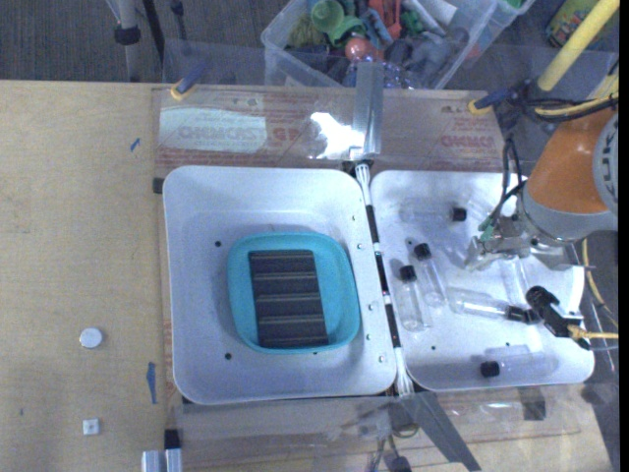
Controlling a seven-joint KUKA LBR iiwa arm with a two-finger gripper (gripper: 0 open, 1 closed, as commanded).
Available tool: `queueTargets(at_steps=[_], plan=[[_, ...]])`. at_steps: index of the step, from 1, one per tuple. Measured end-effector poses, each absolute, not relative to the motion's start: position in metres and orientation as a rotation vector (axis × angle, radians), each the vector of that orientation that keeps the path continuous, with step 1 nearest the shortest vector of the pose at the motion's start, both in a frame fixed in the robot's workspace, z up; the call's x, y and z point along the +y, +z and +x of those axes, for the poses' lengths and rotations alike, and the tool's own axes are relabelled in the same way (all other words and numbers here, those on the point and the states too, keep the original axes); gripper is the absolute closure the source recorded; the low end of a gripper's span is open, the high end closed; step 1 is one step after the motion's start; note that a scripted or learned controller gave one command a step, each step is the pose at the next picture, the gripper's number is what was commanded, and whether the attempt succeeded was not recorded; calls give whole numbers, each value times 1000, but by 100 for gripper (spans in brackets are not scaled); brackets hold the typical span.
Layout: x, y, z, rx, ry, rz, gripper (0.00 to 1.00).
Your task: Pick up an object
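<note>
Over the right bin [580, 362] my gripper [491, 247] hangs low among clear plastic tubes with black caps, my grey arm [575, 180] with its orange band entering from the right. Whether the gripper is released or clenched cannot be told from this slanted view; nothing is seen raised in it, so I judge the task as not yet done: an approach is under way, and the grasp and the lift are left.

Count, right bin: I make out roughly five clear tubes, though their transparency against the white floor makes the number uncertain. One tube [409, 293] lies upright in the view near the divider, with its black cap at the top end. A second tube [484, 308] lies across the bin just below the gripper, its cap pointing right. A third tube [513, 364] rests near the front wall. A faint fourth tube [429, 211] lies toward the back, beside a black cap. A loose-looking black cap [422, 251] sits left of the gripper; its tube, if any, is too faint to trace.

Count, left bin [197, 205]: one teal tray [241, 283], carrying one dark ribbed block [287, 298].

Count, tabletop [69, 214]: one small white disc [90, 338] and one smaller white piece [90, 426], well apart from both bins.

Behind the bins stands one clear crate [295, 42] of mixed coloured toys.
</note>
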State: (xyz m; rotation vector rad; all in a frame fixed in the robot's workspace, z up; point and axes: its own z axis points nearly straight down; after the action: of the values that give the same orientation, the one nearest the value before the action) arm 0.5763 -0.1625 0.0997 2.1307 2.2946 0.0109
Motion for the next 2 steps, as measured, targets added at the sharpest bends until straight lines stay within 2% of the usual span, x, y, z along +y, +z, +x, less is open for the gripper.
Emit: queueTargets(at_steps=[1,2], plan=[[-162,100,576,2295,11,2130,0],[-213,88,648,2339,16,2107,0]])
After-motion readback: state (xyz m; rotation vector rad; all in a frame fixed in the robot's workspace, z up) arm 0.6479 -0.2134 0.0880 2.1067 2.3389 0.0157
